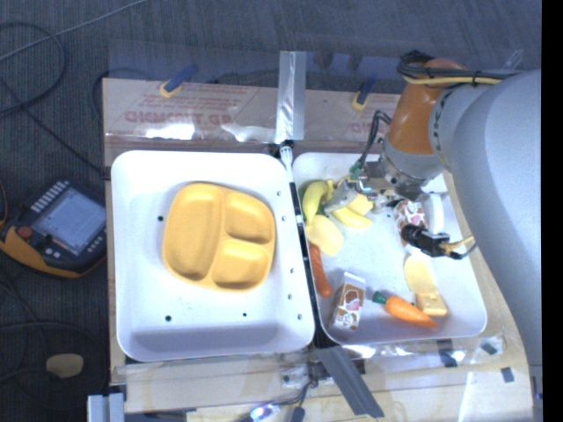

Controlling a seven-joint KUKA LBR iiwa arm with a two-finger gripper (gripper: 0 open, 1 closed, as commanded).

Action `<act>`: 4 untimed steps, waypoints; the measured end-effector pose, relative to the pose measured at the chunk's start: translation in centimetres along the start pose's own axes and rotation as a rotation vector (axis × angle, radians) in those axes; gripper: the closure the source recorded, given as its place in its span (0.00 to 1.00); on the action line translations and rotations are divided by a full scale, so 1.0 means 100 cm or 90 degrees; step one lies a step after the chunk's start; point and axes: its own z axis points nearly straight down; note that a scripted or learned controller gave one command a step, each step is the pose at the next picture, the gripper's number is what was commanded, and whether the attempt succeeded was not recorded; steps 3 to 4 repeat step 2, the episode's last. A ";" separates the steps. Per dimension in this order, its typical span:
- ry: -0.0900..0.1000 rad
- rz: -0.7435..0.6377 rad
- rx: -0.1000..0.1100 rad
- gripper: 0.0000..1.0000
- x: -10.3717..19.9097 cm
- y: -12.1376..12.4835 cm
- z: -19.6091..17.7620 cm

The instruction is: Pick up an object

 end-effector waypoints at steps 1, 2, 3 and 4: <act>-0.003 0.000 0.003 1.00 -0.002 0.000 -0.014; 0.001 0.003 -0.008 1.00 0.039 0.000 -0.130; 0.001 0.003 -0.008 1.00 0.039 0.000 -0.130; 0.001 0.003 -0.008 1.00 0.039 0.000 -0.130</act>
